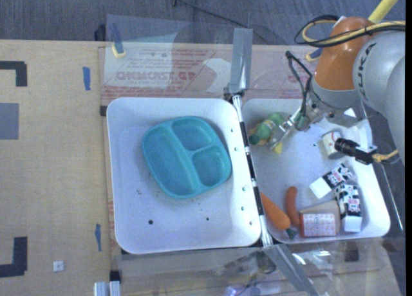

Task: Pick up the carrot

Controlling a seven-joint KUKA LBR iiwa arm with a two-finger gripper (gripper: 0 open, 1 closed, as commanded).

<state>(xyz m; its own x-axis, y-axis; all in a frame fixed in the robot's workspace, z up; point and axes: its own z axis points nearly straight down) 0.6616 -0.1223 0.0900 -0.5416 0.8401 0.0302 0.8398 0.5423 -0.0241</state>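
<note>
The tool (282, 135) is hovering open beside a green toy (264, 129) at the right bin's (380, 224) far left; the carrot (275, 212) is lying near the front

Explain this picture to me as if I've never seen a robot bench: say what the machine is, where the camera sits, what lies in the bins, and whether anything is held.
The camera is fixed above the bench and looks down at a slant. The grey machine with the orange band is a robot arm reaching in from the right. Its gripper, a two-finger claw, hangs over the upper part of the right bin, beside a green and yellow toy. I cannot see anything between its fingers.

The left bin holds a blue divided plate. The right bin also holds the carrot near its lower left corner, a sausage beside it, a pink box and some black-and-white cartons. The carrot lies untouched, far from the gripper.
</note>
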